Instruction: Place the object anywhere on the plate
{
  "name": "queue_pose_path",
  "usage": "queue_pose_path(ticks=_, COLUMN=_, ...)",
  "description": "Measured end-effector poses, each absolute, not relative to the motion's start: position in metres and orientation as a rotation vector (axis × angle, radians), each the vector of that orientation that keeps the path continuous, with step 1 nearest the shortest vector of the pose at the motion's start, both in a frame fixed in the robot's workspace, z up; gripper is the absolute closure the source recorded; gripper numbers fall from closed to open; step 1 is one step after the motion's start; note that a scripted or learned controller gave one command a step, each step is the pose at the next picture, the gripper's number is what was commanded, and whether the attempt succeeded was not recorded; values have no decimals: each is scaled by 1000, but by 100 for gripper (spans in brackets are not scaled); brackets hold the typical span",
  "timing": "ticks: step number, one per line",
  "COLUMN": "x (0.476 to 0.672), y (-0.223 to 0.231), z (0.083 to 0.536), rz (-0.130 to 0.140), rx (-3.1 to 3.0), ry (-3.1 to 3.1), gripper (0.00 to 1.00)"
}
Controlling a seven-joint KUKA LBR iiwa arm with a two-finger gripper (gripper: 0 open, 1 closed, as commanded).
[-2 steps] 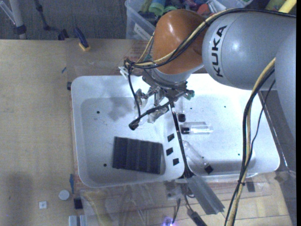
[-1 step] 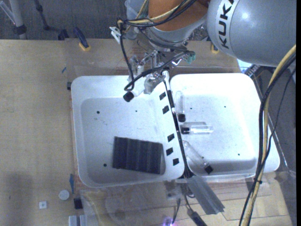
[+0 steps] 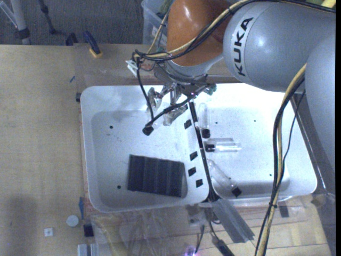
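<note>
We see the gripper (image 3: 166,104) over the left bin's (image 3: 101,193) far edge, jaws spread and bare, the dark ridged plate (image 3: 155,176) lying toward the near edge, long axis crosswise.

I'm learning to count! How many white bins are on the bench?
2. The left bin holds a dark ridged plate. The right bin, beside it, holds a clear object. The arm covers part of both bins' far edges.
</note>
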State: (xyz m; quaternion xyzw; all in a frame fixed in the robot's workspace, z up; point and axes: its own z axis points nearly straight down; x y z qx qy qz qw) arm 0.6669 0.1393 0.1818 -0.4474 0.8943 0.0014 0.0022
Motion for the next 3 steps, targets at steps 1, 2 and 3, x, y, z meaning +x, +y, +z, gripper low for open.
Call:
queue_pose_path(ticks=1, x=633, y=204, z=153, rz=5, rx=-1683, ry=2650, gripper=100)
queue_pose_path(ticks=2, x=667, y=218, z=146, rz=2, rx=-2075, ry=2346, gripper=100)
queue_pose_path(ticks=3, x=667, y=208, z=217, rz=2, rx=-2516, ry=1867, gripper=100)
